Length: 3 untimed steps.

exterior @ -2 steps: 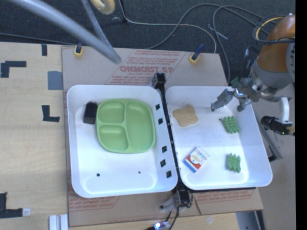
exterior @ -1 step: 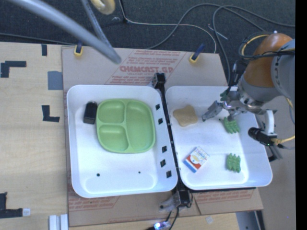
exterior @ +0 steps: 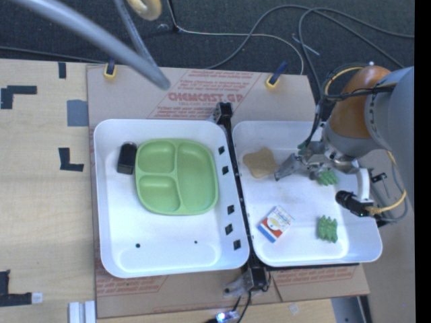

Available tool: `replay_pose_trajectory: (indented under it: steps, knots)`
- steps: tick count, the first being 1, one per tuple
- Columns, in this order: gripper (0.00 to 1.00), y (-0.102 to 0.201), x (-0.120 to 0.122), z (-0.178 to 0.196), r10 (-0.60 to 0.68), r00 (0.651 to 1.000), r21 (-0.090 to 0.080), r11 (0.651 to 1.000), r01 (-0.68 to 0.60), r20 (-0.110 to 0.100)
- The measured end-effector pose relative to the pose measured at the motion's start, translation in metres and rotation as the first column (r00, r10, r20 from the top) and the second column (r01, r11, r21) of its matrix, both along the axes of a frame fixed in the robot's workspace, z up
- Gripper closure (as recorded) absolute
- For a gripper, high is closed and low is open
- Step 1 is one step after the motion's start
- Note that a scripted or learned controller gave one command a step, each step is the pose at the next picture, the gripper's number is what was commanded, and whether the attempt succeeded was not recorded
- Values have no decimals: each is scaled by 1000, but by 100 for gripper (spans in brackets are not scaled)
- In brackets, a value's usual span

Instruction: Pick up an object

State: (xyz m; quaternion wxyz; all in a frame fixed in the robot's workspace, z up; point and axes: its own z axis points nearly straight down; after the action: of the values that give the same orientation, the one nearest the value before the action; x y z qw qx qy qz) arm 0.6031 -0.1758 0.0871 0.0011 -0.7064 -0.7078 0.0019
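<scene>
In the right bin [exterior: 306, 251] lie a flat tan piece [exterior: 260, 162] at the left, a small white, red and blue carton [exterior: 275, 223] near the front, and two green toys, one [exterior: 328, 228] at the front right and one [exterior: 328, 177] further back. My gripper [exterior: 289, 168] hangs low over this bin, just right of the tan piece and left of the rear green toy. I see nothing held in it.
The left bin [exterior: 114, 247] holds a green divided plate [exterior: 177, 176] and a small black block [exterior: 126, 158] beside the plate's left edge. A black divider [exterior: 232, 187] runs between the bins. Cables trail across the dark floor behind the bench.
</scene>
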Motion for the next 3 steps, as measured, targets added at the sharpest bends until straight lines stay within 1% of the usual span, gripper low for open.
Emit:
replay_pose_trajectory:
  steps: [1, 2, 3]
  knots:
    - [100, 1, 1, 13, 1, 1000, 1, 1000, -1, 3]
    - [100, -3, 5, 76, -1, 1000, 0, 1000, 1, 10]
    - [100, 1, 7, 120, 0, 1000, 0, 1000, 0, 7]
